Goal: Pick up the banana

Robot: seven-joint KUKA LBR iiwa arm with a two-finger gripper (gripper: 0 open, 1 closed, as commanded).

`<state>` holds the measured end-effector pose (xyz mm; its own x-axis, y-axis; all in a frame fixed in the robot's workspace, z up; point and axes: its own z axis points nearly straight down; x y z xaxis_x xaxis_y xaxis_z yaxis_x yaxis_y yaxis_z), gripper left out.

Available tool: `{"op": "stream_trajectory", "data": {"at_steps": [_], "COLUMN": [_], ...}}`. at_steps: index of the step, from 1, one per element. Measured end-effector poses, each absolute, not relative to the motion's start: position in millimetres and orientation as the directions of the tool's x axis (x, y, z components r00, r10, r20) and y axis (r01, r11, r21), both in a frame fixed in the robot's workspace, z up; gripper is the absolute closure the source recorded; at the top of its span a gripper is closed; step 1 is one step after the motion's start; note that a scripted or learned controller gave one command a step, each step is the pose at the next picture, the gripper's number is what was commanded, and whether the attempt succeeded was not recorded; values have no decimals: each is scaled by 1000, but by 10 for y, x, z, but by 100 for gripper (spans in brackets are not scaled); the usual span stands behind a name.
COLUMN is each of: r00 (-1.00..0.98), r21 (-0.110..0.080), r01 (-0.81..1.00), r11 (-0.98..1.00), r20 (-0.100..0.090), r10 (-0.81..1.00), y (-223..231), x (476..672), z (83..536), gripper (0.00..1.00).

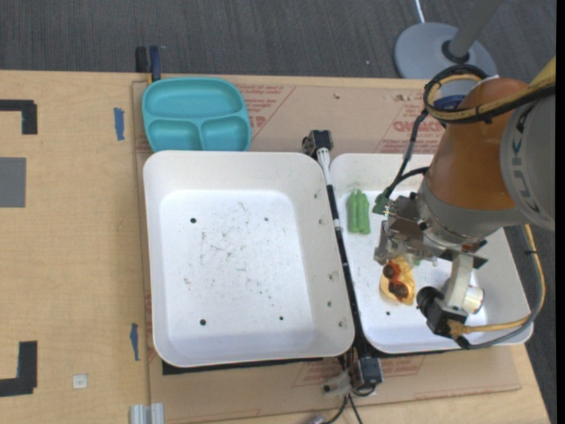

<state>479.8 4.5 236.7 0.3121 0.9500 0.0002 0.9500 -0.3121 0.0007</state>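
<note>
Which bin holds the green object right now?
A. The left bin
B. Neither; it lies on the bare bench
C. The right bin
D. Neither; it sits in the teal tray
C: the green object lies inside the right bin, near its left wall, beside the arm.

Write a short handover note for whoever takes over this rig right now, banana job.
Pincer: low in the right bin, just above the banana; open or shut can't be made out.
Banana: yellow with dark spots, lying on the right bin's floor, partly under the arm.
Green item: beside it, nearer the bins' divider.
Left bin and teal tray: apart from the arm.
Done: approach. Left: grasp and lift.
</note>
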Motion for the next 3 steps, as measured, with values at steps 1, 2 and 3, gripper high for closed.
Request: {"op": "stream_trajectory", "data": {"at_steps": [1,2,3], "r00": [414,559,311], "r21": [2,1,-5], "r01": [910,829,950], "r11": [-414,-559,-311], "r20": [0,-1,0], "r10": [910,829,950], "y": [217,-656,-93], "x": [4799,4794,4956], "z": [2567,2918,1841], "gripper": [100,100,100]}}
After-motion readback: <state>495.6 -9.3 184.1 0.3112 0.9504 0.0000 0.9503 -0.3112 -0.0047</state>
